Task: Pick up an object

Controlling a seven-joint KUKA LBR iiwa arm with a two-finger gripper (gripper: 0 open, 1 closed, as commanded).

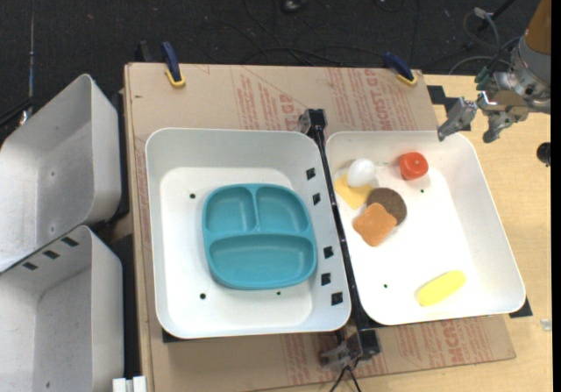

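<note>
**Gripper position relative to the objects**

The gripper (473, 121) hangs above the far right corner of the right bin (491, 241), fingers spread apart and holding nothing. All candidate objects lie below and to its left in the view. The nearest is the red object (414, 165); the white ball (360, 173), brown disc (390, 203) and orange piece (374, 224) sit farther off. The yellow object (440, 288) lies farthest, its long axis slanted.

Grey end effector (479, 124), two dark fingers
</note>
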